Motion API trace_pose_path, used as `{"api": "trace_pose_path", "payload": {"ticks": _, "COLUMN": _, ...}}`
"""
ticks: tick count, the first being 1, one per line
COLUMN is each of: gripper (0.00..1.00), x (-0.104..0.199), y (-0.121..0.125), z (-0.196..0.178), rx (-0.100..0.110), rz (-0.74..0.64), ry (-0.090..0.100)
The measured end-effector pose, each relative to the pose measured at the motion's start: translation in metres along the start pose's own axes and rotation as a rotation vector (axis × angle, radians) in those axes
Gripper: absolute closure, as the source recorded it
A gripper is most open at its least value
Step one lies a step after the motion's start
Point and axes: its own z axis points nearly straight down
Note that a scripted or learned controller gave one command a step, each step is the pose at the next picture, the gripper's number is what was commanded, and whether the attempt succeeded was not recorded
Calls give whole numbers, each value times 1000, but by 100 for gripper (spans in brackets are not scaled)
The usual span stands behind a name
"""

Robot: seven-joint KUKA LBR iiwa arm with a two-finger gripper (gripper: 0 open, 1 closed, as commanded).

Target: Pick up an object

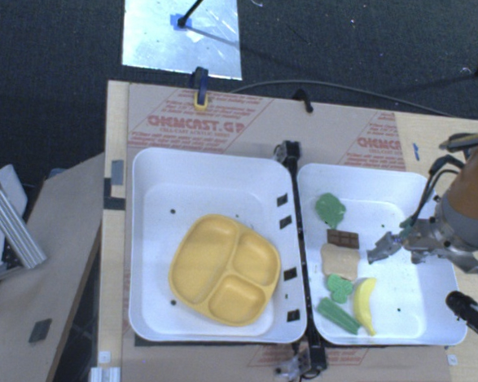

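Overhead, the arm reaches in from the right above the right bin, its gripper hanging over bare bin floor.

Nothing sits between the fingers; whether the jaws are spread or closed cannot be told from this angle. Left of the gripper lie the toys: a green leafy piece at the top, a brown chocolate bar lying crosswise, a tan slice, a small green piece. The banana runs top to bottom with its lower tip angled right, beside a green pod lying diagonally. A yellow divided tray sits in the left bin.
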Motion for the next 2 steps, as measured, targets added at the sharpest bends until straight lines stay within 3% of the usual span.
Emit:
{"api": "trace_pose_path", "payload": {"ticks": 1, "gripper": 0, "x": 0, "y": 3, "z": -6, "rx": -13, "rz": -3, "ry": -2}}
{"api": "trace_pose_path", "payload": {"ticks": 2, "gripper": 0, "x": 5, "y": -5, "z": 48, "rx": -8, "rz": -1, "ry": -1}}
